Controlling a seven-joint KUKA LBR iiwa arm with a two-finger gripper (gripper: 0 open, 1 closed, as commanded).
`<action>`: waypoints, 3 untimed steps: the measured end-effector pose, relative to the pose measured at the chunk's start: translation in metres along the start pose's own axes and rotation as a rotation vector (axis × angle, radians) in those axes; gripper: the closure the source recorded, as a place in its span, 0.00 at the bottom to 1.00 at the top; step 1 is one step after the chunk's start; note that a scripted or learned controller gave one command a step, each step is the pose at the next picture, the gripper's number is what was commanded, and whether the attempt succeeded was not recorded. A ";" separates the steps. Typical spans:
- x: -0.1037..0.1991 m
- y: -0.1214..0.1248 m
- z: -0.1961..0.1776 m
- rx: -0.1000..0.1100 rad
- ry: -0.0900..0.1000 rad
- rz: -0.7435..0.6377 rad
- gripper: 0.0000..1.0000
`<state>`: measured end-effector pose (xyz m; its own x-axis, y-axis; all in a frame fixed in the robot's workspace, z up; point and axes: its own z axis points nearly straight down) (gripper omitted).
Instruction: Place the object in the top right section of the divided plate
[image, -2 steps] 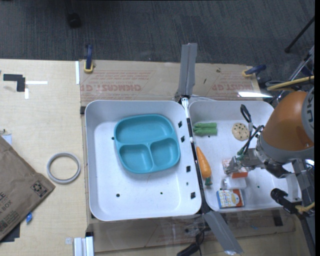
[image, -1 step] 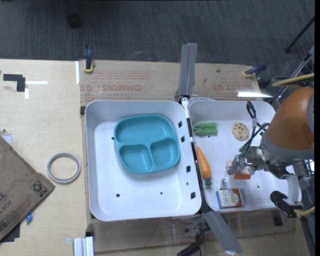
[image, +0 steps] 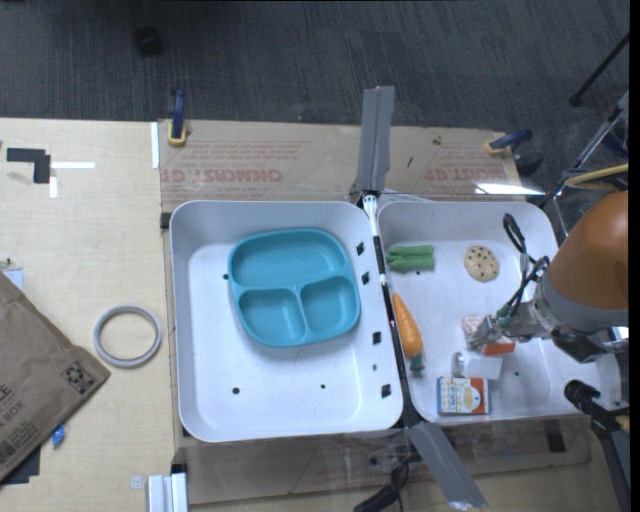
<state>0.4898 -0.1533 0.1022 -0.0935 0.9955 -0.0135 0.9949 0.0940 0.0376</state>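
Note:
A teal divided plate (image: 293, 286) lies in the left bin (image: 200, 330), with one wide section at the back and two smaller ones at the front. My gripper (image: 488, 340) hangs low in the right bin (image: 530, 390), near its front middle. A small pink and white object (image: 471, 326) lies right beside the gripper's tip, and something red (image: 500, 348) shows just under it. I cannot make out whether either one is held.
The right bin also holds a green item (image: 410, 258), a cookie (image: 481, 263), an orange carrot (image: 407, 327) along the left wall and a small carton (image: 463, 396) at the front. A tape ring (image: 127, 334) and a cardboard box (image: 35, 385) lie on the bench at left.

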 end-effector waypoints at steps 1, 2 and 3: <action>0.001 -0.004 0.004 0.012 0.005 0.000 0.00; 0.002 -0.003 -0.005 0.012 0.006 0.003 1.00; 0.009 -0.009 -0.060 0.038 0.015 -0.068 1.00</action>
<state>0.4778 -0.1450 0.1621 -0.1609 0.9870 -0.0002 0.9870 0.1609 -0.0007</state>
